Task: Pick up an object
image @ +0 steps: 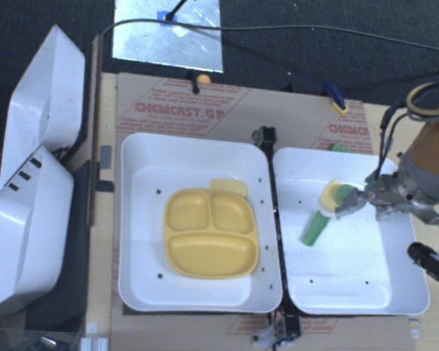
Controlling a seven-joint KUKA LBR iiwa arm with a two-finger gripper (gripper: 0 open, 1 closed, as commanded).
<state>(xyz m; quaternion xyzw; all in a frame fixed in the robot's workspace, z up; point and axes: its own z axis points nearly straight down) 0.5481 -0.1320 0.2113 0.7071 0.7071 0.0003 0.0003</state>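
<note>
Nearest the camera, the front lip of the right bin (360,307) is lying bare, and the white floor behind it is carrying nothing until the middle of the bin. There a green stick-shaped piece (315,229) is resting flat on the floor, slanting up toward a yellow round piece (331,196) just beyond it (the two may be one toy, a scoop or spoon of some sort, though the join is too small to read). The tool (351,204) is sitting right at that yellow end, its grey tip overlapping a green bit beside the yellow, and whether it is spread or pinched cannot be told from this angle, nor whether anything is between its tips.

Judging by the look, the object is hard moulded plastic: light, stiff, smooth enough to be slipping under a glancing pinch, and not fragile. The green shaft is offering the better hold, narrow and straight, taken across its width near the middle so it is not swinging. The rounded yellow head is likely squirting out sideways if squeezed off-centre.

In the left bin (136,225) a yellow divided plate (211,235) is lying flat with a pale yellow flat piece (229,186) touching its far edge; the plate is broad and shallow, so only its rim would be giving purchase.

Farther back, the arm (433,150) is reaching in over the bin's far right corner, above the worktop (209,110).
</note>
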